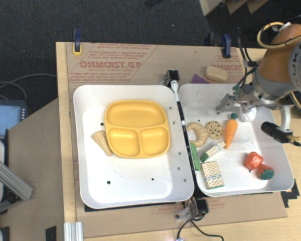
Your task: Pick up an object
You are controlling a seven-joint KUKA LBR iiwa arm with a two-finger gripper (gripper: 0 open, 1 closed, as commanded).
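Jaws spread open, metallic, above the tapered orange carrot in the glossy right bin.

A robotics lab: clamped cardboard bench, white bins, toy food, loose cables.

A tan block lies on the brown board just beyond the pincer, with a purple scrap beside it. A blue clamp grips the board's far edge, farther back. Another clamp sits well off toward the view's left. The right white bin lies beneath the pincer.
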